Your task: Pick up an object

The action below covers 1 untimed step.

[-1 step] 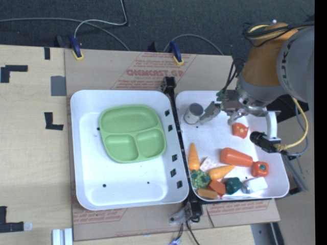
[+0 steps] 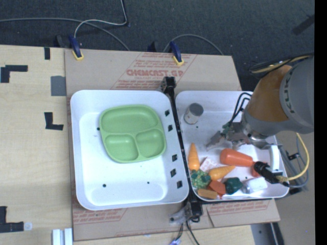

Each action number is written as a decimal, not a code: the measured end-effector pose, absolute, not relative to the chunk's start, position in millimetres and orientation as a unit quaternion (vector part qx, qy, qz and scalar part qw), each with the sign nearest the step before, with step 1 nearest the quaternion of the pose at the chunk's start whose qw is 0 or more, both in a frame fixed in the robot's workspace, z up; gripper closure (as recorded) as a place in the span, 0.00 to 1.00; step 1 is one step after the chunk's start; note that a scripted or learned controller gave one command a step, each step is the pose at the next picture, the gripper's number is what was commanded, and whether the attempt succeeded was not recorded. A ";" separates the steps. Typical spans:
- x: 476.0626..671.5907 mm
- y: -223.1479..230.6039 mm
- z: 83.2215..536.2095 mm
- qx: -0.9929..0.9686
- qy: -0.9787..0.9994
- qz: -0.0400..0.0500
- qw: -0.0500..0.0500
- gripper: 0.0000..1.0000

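My gripper (image 2: 220,136) hangs over the middle of the right bin (image 2: 219,100), open, with nothing between its fingers. Just below and right of it lies a large orange-red carrot-like toy (image 2: 236,158). An orange carrot (image 2: 193,157) stands along the bin's left wall. A second small orange piece (image 2: 220,173), a green leafy toy (image 2: 200,178), a dark green piece (image 2: 233,185) and a red piece (image 2: 217,187) crowd the bin's near edge. A grey cylinder (image 2: 193,113) stands at the far left of this bin, apart from the gripper.
The left bin (image 2: 87,152) holds a green divided plate (image 2: 133,132). A dark divider (image 2: 176,137) runs between the bins. The grey arm with its orange band (image 2: 271,98) reaches in over the right bin's right side. A white scrap (image 2: 207,163) lies beside the carrots.
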<state>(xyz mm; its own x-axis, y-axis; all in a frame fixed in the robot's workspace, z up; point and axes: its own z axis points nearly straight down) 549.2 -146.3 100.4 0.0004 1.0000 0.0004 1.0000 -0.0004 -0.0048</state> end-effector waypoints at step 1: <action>505.5 -143.4 87.0 -0.707 -0.708 -0.002 -0.004 0.00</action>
